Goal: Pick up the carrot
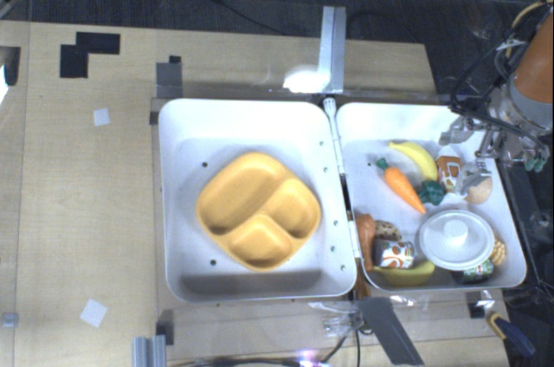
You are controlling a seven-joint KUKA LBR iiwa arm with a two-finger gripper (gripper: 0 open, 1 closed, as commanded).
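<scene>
The grey arm with its orange band (pixel 532 67) leans in over the far right corner of the right-hand shallow white bin (pixel 363 127). Its two-finger gripper (pixel 474 147) hangs above that bin's right side, and from here I cannot tell how the fingers stand.

The orange carrot with a small green top (pixel 402 188) lies on the bin floor to the gripper's left and a little nearer me, tilted, green end toward the far side. It is apart from the gripper, nothing gripping it. A yellow banana (pixel 415 157) lies just beyond the carrot, between it and the gripper. A dark green lumpy piece (pixel 432 193) sits at the carrot's thick end, almost below the gripper, beside a small orange and white packet (pixel 447 172).

Nearer me than the gripper rests a round white lidded bowl (pixel 455 238), with a printed can (pixel 396 254) and a second yellow banana (pixel 407 272) to its left.

Well off to the left, the other white bin (pixel 182 131) holds a yellow sectioned plastic plate (pixel 258 209).
</scene>
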